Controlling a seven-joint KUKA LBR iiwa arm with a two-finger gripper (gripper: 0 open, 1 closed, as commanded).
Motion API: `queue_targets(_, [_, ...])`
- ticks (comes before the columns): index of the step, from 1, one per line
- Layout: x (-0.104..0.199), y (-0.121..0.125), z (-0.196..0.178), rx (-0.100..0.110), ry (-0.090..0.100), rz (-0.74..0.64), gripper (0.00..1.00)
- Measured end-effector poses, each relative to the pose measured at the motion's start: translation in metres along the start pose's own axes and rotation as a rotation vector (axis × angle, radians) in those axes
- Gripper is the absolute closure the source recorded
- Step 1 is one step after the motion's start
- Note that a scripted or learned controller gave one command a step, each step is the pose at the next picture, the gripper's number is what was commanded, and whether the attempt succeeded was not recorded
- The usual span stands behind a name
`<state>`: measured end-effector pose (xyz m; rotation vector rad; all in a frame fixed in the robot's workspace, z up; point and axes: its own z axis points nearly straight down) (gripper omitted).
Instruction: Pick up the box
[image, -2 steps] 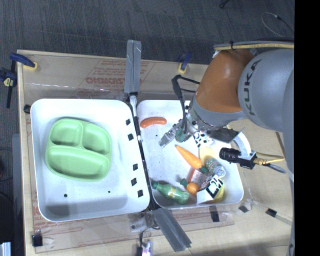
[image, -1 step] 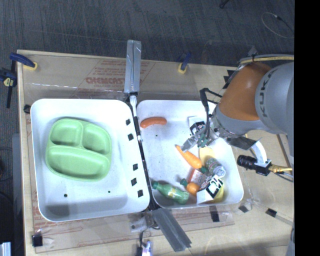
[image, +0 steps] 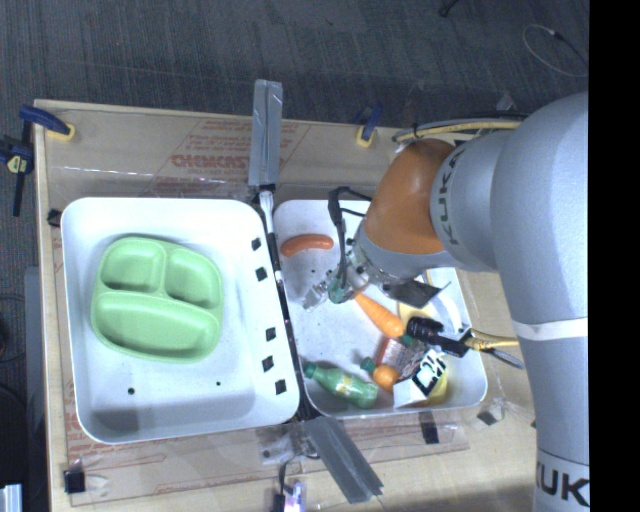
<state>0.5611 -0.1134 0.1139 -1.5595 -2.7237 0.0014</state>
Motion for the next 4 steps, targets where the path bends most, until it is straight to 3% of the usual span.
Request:
queue_targets(1, [-0.050, -0.080, 0.022, -0.001, -0.002, -0.104, 1.00])
queue_targets(2, [-0.034, 0.040, -0.047, -0.003, -0.003, -0.037, 1.00])
queue_targets(3, [-0.047, -0.063, -0.004, 0.000, -0.001, 0.029, 1.00])
queue_targets(4, [0.015, -0.019, -0.031, -0.003, -0.002, 0.082, 1.00])
